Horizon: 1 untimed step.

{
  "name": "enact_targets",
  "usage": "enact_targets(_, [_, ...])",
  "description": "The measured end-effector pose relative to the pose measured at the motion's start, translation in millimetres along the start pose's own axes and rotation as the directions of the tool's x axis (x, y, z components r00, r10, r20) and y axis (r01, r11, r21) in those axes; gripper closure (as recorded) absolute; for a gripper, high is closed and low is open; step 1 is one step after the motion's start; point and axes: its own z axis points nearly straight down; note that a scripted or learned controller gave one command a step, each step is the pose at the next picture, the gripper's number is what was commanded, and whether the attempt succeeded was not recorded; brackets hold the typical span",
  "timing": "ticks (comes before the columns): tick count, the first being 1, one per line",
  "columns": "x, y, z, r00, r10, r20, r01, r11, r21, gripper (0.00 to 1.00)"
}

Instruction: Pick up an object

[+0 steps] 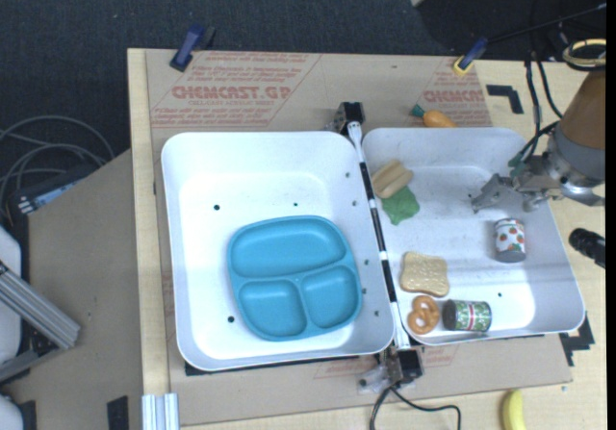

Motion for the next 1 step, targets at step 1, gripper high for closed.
enact_targets(1, [10.5, -47.1, 26.9, 1.0, 0.0, 0.0, 0.0, 1.0, 0.0, 0.0])
